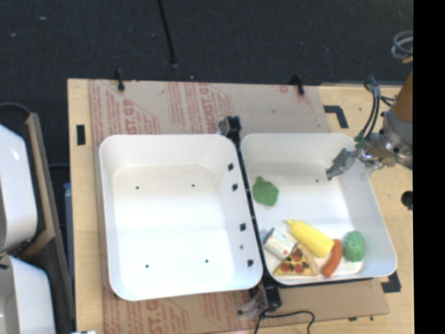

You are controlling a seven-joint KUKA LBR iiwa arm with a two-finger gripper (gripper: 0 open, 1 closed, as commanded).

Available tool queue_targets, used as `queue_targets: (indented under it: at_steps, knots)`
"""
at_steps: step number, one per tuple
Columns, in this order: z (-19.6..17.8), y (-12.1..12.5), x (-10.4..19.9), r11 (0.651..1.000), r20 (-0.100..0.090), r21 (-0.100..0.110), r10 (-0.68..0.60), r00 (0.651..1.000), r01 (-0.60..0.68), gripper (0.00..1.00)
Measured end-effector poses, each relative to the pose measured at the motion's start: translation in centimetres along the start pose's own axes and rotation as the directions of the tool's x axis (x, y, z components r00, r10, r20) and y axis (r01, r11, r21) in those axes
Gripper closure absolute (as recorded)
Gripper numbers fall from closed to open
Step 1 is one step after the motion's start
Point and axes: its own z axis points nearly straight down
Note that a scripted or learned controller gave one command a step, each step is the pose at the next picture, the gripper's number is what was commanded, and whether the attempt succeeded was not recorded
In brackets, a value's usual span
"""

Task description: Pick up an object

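The right bin point(299, 148) holds a green lumpy object point(265, 191) near its left wall. Along its front edge lie a yellow banana-like piece point(311, 237), a white block point(279, 243), a pizza slice toy point(295, 262), an orange-red carrot-like piece point(333, 258) and a green ball point(354, 245). My gripper point(343, 163) hovers over the bin's back right corner, reaching in from the right. It is well apart from all the objects, and nothing shows between its fingers.
The left bin point(111, 186) stands beside the right one, with a black clip rail point(240, 186) between them. Both rest on a cardboard sheet point(174, 106) on the bench. White equipment point(17, 207) stands at the far left.
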Motion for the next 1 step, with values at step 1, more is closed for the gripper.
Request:
queue_targets:
  at_steps: [1]
  knots:
    - [3.93,-5.76,3.42,1.000,-0.002,0.004,0.000,1.000,0.000,0.00]
